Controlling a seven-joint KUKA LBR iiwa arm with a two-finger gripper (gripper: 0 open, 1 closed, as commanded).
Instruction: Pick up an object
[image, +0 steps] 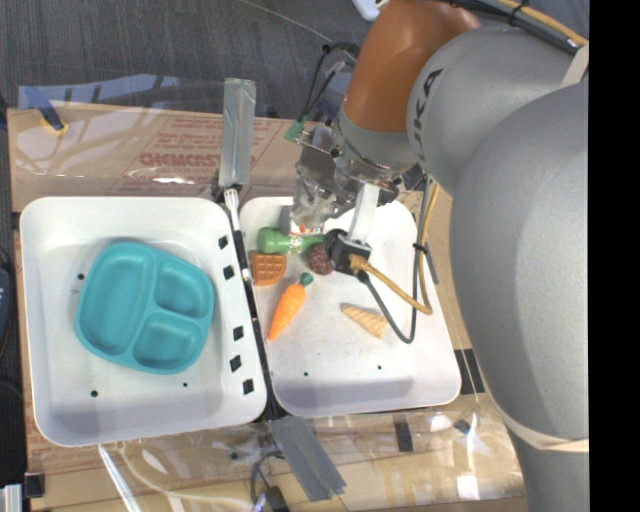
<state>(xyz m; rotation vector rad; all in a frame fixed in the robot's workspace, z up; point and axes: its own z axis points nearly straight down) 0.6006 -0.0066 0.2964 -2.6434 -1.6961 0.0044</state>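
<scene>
My gripper (312, 222) is down in the right bin (400, 385), at its far left corner. Right beneath it lie a green toy (271, 239) and a small white and red piece (297, 240). A dark brown round toy (320, 260) sits just in front of the gripper, beside a black block on the wrist cable. A brown waffle-like toy (267, 268) lies by the bin's left wall. An orange carrot (286, 307) rests near the middle, and a tan cone (365, 320) lies to its right.
A teal divided plate (145, 307) lies in the left bin (60, 400). The arm's grey body covers the right side of the view and overhangs the right bin's far right corner. A yellow cable (400, 295) loops over the bin floor near the cone.
</scene>
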